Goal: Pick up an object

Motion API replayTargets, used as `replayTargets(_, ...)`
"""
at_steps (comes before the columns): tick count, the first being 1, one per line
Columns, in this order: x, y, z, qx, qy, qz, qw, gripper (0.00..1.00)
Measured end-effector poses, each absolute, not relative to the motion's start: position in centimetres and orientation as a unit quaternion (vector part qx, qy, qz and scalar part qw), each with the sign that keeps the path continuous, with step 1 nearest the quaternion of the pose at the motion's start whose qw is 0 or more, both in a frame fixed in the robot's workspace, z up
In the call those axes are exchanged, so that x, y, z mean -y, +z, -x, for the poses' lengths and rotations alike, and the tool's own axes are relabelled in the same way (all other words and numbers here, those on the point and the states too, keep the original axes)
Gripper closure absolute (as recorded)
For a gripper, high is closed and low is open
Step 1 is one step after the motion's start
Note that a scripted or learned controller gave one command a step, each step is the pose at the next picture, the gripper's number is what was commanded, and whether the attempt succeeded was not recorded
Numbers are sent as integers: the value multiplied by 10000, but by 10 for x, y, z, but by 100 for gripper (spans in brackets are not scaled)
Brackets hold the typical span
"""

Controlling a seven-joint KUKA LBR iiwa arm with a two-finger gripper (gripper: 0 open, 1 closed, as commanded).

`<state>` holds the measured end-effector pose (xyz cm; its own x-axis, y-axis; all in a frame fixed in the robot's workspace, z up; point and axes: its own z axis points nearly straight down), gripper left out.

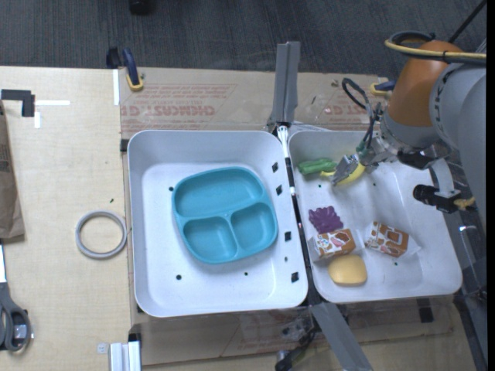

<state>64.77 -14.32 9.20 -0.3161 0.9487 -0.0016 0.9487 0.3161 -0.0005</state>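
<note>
Roll of tape [101, 233] flat on wooden bench [62, 176], left of bins. Scissors [13, 323] poking in at bottom-left edge. Brown paper bag [9, 184] at far left edge. Blue-handled clamp [130, 66] on bench's back edge. Small black round thing [139, 4] on dark floor up top, can't tell what.

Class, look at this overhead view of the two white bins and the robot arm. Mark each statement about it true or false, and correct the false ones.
1. The blue divided plate lies in the left bin. True.
2. The gripper is over the left bin. False: it is at the yellow banana in the right bin.
3. A purple bunch of grapes lies in the right bin. True.
4. The green item rests on the blue plate. False: it lies in the right bin, beside the banana.
5. A grey ring lies on the bench, left of the bins. True.
</note>
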Motion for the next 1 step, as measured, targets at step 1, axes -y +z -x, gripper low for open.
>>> replayTargets(1,144,101,-648,-8119,-16,-5838,18,100)
